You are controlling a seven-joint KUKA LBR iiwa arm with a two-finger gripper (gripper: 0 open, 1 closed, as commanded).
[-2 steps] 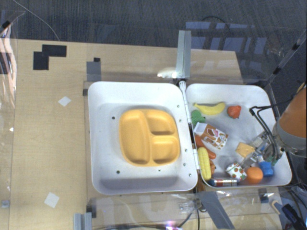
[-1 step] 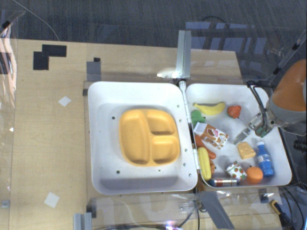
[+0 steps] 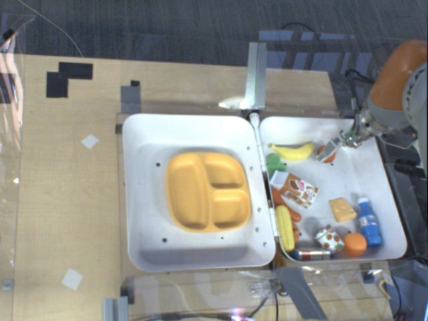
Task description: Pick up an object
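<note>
Jaws' spread cannot be told; they hang at a small orange-red object [image 3: 326, 152] beside the banana [image 3: 293, 152].

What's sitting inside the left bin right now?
The left bin holds a yellow divided tray, its compartments bare. Whatever lies beneath that tray is covered.
</note>
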